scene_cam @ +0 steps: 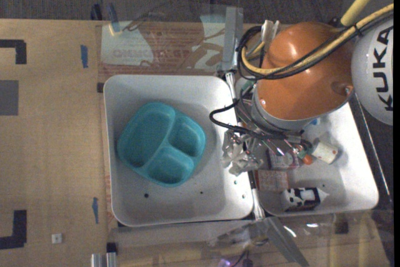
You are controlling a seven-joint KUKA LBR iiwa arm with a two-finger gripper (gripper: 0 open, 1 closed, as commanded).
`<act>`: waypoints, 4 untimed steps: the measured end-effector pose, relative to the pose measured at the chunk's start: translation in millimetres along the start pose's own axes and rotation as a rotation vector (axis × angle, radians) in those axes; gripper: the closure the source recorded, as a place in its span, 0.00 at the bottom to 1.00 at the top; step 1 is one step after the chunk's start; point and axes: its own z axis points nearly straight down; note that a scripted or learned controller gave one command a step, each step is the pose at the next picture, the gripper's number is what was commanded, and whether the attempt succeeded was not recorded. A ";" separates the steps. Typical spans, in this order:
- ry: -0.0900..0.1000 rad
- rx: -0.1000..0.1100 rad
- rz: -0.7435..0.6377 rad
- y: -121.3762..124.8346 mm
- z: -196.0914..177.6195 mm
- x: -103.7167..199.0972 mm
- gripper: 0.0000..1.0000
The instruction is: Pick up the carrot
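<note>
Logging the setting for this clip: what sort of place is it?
Likely a robotics lab bench: a KUKA arm with exposed cabling over two white bins, a teal divided plate as a prop, and black marker squares on the board.

Light fell even and fairly bright from overhead. The white bin (125,197) left of the gripper (240,156) was nearly washed out. A broad sheen lay on the arm's orange band (300,78) above it. Glare streaked the clear panel (162,47) behind. Shadows were soft and short. Floor beyond was dim. Overall slightly soft and grainy, with small parts near the tool smeared.
</note>
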 end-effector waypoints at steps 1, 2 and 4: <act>0.005 -0.001 0.185 16.2 64.6 -28.7 1.00; -0.001 -0.001 -0.334 -17.2 41.6 -44.5 1.00; -0.003 -0.005 -0.929 -40.3 47.2 -18.7 1.00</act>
